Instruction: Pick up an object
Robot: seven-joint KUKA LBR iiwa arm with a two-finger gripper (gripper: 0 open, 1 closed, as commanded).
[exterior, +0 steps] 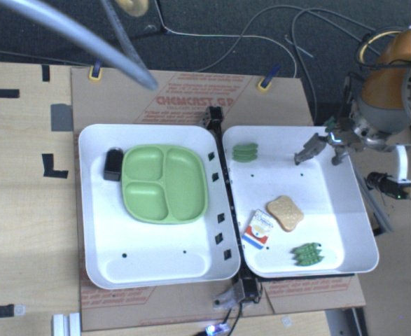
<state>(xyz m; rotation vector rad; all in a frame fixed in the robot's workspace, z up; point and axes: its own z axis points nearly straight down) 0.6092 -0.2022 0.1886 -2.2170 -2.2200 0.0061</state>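
Right bin point(345, 208): hand point(320, 150) hovers over far right part, fingers spread, holding nothing. Toast slice point(286, 213) mid-bin, near carton point(259, 229) at its left. Toast likely light, stiff, flat; pinch across narrow edges. Green bean toy point(307, 253) near corner.

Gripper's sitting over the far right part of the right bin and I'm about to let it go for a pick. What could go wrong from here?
1. The gripper hovers with fingers spread near the right bin's far right wall, so a straight descent may meet bare floor or clip the rim.
2. The toast slice and small carton lie touching; a grab there could catch both or push one aside.
3. The green pea pod lies flat near the front rim and may slip out.
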